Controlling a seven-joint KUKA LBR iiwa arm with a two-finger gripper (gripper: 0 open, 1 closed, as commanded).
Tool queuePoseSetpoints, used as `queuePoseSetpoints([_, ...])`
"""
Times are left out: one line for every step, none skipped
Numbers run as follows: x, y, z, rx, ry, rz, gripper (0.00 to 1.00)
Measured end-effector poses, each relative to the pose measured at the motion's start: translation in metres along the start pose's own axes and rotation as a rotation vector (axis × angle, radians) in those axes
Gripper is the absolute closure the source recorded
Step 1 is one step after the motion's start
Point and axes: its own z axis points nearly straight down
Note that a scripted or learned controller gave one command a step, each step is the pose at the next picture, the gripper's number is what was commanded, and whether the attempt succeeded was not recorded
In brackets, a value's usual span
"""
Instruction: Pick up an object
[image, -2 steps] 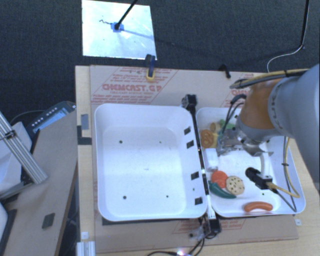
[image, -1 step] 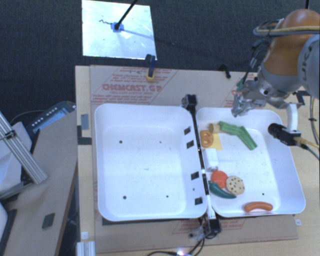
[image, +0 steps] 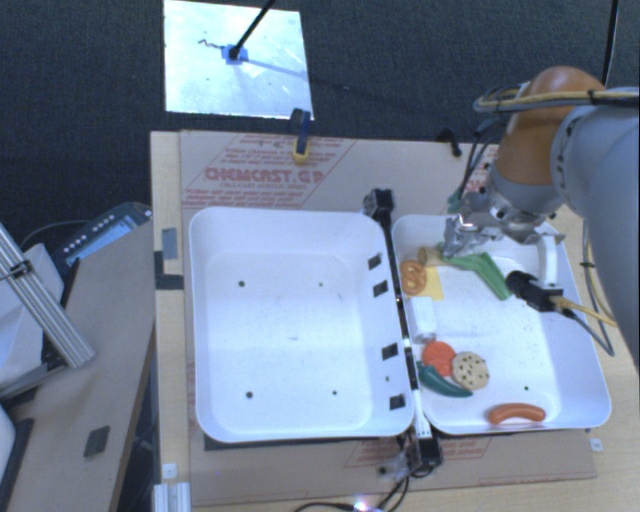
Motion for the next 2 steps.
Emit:
queuePoseSetpoints([0.008,0.007,-0.286,-0.025,-0.003,-0.004,1.0])
queuePoseSetpoints([0.084,-0.015,-0.189,0.003,0.003,-0.008,1.0])
